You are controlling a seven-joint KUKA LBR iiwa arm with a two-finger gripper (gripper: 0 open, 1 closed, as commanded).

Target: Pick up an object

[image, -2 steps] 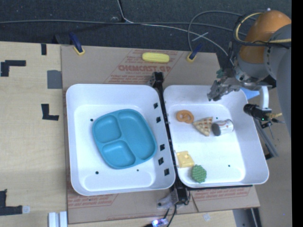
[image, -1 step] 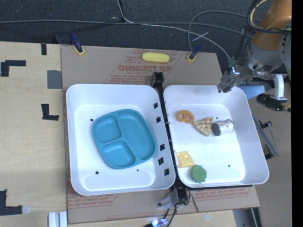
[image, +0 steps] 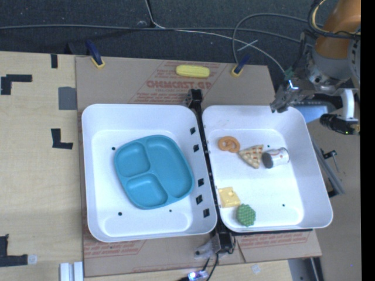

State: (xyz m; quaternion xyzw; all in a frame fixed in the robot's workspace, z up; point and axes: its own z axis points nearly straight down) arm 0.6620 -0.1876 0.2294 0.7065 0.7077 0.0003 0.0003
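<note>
The right bin (image: 304,157) holds several small items: a brown pretzel-like ring (image: 228,144), a tan waffle wedge (image: 252,155), a grey and silver cylinder (image: 275,157), a yellow cheese-like block (image: 228,197) and a green bumpy piece (image: 246,215). My gripper (image: 282,100) hangs at the bin's far right corner, above its rim and well apart from every item. It points down and left, with nothing visible in it.
The left bin (image: 99,157) holds a blue divided plate (image: 153,171). A yellow banana-shaped object (image: 193,71) lies on the cardboard behind the bins. Cables run across the dark background above. Black clips join the two bins along the centre.
</note>
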